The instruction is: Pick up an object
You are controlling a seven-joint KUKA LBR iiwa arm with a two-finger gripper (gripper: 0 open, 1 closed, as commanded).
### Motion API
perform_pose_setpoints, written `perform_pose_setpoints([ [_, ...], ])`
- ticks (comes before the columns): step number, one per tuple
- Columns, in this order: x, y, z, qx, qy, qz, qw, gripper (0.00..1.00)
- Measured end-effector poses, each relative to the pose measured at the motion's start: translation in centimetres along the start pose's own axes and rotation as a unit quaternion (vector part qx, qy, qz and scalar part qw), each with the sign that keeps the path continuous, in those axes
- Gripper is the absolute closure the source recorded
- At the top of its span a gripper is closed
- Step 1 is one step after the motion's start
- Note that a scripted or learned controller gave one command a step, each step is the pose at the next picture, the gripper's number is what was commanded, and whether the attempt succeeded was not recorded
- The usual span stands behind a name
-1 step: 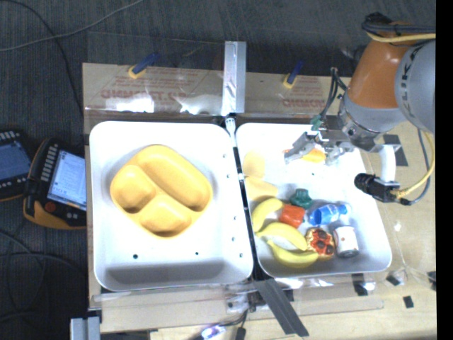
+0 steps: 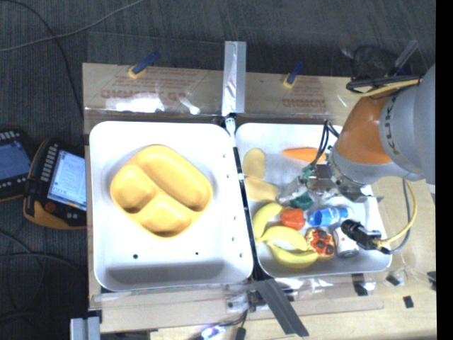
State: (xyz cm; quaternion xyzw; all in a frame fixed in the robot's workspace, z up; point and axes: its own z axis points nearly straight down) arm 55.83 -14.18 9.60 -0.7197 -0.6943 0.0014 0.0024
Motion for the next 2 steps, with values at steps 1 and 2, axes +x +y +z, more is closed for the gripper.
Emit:
perform_pose_setpoints([
  [1,-3.08,-4.11,0.62,-0.012,-0.002,-0.015,0.9998,0.00],
  [2,-2.93,-4.05,0.04,-0.012,0.000,-0.013,0.9999,1.00],
])
